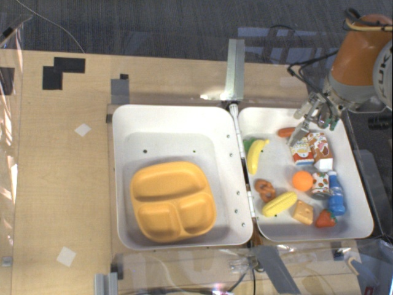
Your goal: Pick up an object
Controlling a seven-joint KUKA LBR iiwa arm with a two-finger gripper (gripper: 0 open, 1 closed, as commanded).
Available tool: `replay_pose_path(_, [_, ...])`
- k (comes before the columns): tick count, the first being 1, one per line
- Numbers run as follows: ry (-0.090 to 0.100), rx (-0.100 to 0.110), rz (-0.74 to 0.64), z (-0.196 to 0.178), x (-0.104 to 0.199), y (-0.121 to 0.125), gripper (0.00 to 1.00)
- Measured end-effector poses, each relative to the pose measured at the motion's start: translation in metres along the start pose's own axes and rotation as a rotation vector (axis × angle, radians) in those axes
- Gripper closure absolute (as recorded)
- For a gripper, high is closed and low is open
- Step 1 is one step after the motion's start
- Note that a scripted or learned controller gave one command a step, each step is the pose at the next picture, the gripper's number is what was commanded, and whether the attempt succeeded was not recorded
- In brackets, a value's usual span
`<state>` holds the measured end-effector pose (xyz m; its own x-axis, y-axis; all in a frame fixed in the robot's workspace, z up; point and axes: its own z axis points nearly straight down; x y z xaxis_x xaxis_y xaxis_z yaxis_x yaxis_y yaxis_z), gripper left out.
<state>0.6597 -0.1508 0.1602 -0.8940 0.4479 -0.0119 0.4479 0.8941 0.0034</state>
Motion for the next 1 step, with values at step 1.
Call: replay_pose_path(1, [0.002,0.0,0.385,0.071,0.0525,0.0096,0.0])
